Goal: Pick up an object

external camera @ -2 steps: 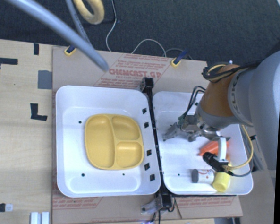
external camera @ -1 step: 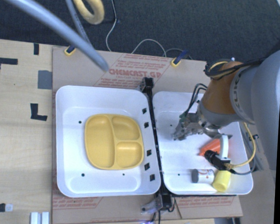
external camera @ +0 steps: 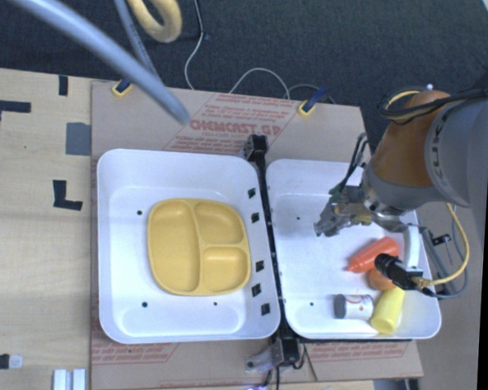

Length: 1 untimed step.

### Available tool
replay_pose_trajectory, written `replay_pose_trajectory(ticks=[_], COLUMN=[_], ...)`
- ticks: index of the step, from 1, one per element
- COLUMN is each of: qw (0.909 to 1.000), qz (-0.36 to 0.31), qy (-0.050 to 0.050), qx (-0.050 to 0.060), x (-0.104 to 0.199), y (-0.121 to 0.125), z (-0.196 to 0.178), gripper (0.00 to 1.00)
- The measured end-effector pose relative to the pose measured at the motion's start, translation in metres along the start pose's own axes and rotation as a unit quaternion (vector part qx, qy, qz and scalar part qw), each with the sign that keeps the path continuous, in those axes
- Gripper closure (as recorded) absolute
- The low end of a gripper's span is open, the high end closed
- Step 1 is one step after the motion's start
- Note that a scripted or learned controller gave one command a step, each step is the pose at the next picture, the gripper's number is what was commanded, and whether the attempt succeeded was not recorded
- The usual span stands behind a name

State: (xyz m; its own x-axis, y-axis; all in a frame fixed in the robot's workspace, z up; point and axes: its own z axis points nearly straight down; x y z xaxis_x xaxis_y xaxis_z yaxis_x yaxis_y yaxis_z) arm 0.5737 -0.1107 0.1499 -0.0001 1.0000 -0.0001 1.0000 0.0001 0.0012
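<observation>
Two bins: hand (external camera: 329, 224), grip state unclear, over right bin's (external camera: 295, 308) bare floor, apart from carrot (external camera: 370, 255).

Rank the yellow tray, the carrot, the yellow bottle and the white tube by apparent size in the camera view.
1. Yellow tray, by far the largest.
2. Carrot and yellow bottle: these look about alike, and the carrot is partly hidden, so no ranking.
3. White tube, smallest.
</observation>
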Motion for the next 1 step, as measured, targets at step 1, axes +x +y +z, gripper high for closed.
replay_pose_trajectory(ticks=[1], qw=[1.0000], qz=[0.000], qy=[0.000], qx=[0.000], x=[-0.0090], y=[-0.0043], z=[-0.0519], gripper=[1.00])
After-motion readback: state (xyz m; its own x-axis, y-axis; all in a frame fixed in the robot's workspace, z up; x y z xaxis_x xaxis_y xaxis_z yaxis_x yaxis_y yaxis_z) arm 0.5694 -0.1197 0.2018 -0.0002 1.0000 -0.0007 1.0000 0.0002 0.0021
